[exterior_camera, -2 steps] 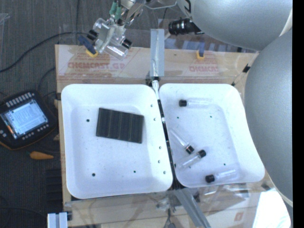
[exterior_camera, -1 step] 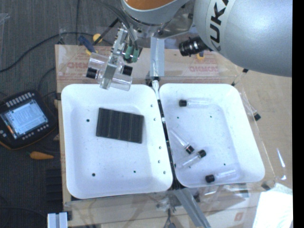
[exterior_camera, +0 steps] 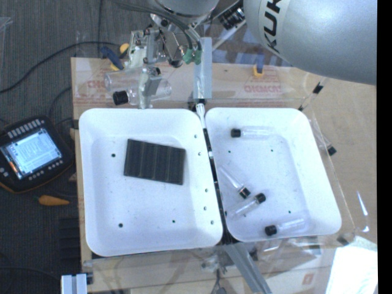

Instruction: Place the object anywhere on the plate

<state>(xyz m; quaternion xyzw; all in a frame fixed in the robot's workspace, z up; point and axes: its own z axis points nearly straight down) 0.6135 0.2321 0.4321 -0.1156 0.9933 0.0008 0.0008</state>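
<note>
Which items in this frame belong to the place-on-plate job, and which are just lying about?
Job items:
- dark ridged plate in the left bin
- clear vial with black cap at the gripper, above the bench beyond the bins
- four capped vials in the right bin, likely the supply

Lying about:
- handheld controller left of the bench
- cables on the floor

The pale wooden table [exterior_camera: 92, 81] carries two shallow white plastic bins side by side, touching: the left bin [exterior_camera: 98, 225] and the right bin [exterior_camera: 318, 182]. A clear black-capped vial [exterior_camera: 131, 94] lies behind the left bin.
</note>
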